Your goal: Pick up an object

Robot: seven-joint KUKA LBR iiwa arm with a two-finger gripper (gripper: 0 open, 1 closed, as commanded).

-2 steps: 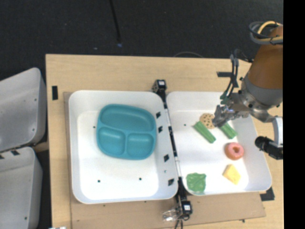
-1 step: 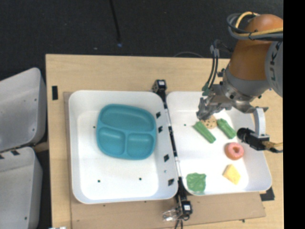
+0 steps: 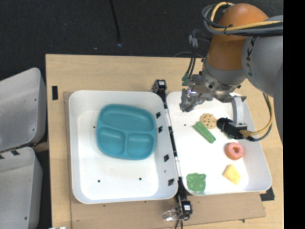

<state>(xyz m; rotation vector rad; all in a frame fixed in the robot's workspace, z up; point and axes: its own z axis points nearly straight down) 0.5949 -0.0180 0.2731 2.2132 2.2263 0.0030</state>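
The arm reaches down from the right, its gripper [image 3: 188,100] hanging over the right bin [image 3: 190,162]'s far-left corner.

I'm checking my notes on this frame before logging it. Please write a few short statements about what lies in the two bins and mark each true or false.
1. The teal plastic divided plate lies in the left white bin. True.
2. The pink ring-shaped doughnut toy lies in the left bin. False: it lies in the right white bin.
3. The green leafy toy sits near the right bin's front left corner. True.
4. The yellow wedge-shaped toy rests on the teal plate. False: it lies on the right bin's floor, below the doughnut.
5. The pincer is over the right bin's rear left part. True.
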